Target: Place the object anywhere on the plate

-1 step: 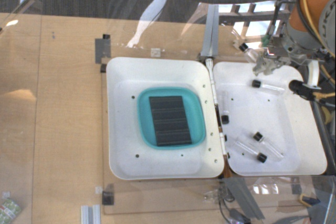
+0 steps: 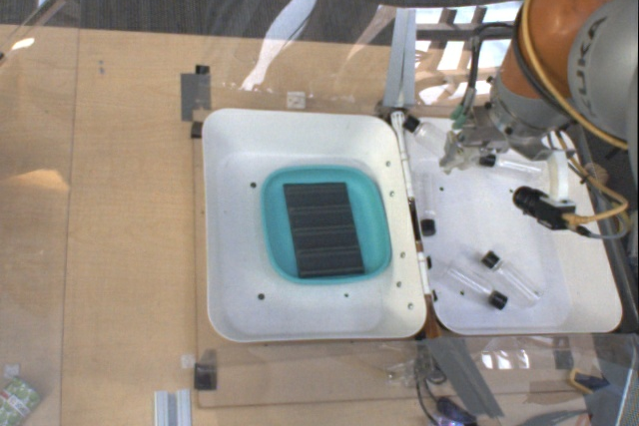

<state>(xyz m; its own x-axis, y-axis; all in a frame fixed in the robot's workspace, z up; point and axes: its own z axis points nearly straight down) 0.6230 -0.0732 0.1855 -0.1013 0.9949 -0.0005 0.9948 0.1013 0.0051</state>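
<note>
Lying in the left bin [image 2: 230, 294], the dark ribbed object [image 2: 322, 229] rests flat on the teal plate [image 2: 275, 214], well apart from the gripper [image 2: 461, 153] at the right bin's [image 2: 579, 314] upper left. Its opening and any hold cannot be told. No readable writing shows.

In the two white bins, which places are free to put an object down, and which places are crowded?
Free: the left bin's white floor around the teal plate, most broadly below it and on its left. The plate's middle is filled by a dark ridged block. Crowded: the right bin, where clear tubes with black caps lie low and the end effector hangs over its top.
</note>
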